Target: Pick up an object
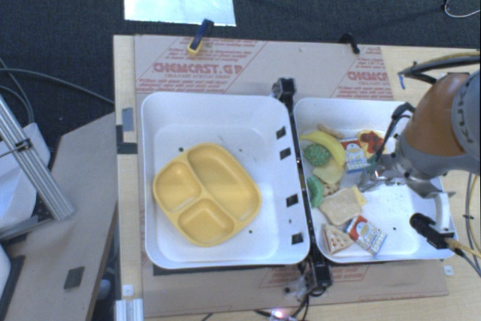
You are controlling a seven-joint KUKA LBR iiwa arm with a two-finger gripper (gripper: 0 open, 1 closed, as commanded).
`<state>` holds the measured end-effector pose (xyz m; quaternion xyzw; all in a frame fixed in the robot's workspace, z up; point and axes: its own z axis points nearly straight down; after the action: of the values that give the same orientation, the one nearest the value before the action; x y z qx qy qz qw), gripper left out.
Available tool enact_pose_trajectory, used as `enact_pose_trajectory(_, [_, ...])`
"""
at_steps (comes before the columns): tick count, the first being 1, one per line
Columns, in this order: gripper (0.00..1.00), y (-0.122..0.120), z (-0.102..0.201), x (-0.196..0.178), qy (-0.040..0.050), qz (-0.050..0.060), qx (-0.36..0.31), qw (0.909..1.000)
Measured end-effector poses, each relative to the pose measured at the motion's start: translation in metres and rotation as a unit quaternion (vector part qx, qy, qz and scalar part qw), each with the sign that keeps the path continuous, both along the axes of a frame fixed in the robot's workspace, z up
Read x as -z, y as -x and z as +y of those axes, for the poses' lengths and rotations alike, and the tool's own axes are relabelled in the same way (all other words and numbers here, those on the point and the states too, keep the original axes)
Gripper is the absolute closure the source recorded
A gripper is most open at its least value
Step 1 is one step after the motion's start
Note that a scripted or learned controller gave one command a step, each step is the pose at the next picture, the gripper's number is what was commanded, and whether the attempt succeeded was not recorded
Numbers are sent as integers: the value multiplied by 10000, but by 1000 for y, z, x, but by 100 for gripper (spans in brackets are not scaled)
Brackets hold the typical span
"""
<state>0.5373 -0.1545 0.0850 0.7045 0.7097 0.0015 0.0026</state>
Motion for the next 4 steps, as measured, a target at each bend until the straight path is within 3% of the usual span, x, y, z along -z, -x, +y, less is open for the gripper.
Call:
enact_pose_trajectory(1, [100, 46, 30, 1, -13, 31, 31, 10000])
enact_pose_trajectory(4, [100, 49, 34, -51, -8, 4, 14, 10000])
